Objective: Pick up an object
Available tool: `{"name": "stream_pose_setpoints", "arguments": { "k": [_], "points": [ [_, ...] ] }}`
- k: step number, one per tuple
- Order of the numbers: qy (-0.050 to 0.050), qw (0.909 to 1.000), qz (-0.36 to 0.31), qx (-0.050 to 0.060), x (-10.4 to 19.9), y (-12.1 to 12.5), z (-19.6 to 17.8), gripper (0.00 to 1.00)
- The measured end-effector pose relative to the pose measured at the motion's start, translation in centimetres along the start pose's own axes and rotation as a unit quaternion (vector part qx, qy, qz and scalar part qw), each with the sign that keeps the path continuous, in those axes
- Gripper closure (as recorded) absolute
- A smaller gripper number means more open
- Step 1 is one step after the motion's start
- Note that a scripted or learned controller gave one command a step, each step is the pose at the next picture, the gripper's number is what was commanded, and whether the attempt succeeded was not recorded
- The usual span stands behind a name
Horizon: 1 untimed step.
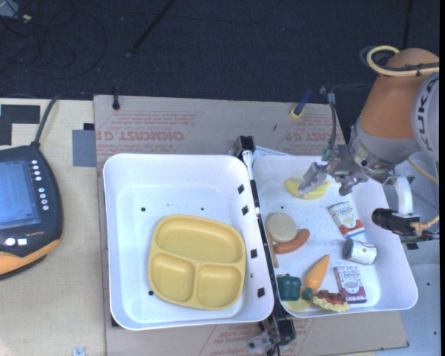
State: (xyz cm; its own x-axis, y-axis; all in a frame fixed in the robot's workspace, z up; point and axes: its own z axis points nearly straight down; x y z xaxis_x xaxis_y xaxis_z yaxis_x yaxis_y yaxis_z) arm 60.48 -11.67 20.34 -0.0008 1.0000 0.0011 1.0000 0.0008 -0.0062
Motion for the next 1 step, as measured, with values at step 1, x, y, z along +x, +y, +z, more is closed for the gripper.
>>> {"name": "stream_pose_setpoints", "arguments": {
  "k": [1],
  "points": [
    [0.000,1.0000,0.000,-0.003,1.54,-1.42,10.42,0.00]
  ]
}}
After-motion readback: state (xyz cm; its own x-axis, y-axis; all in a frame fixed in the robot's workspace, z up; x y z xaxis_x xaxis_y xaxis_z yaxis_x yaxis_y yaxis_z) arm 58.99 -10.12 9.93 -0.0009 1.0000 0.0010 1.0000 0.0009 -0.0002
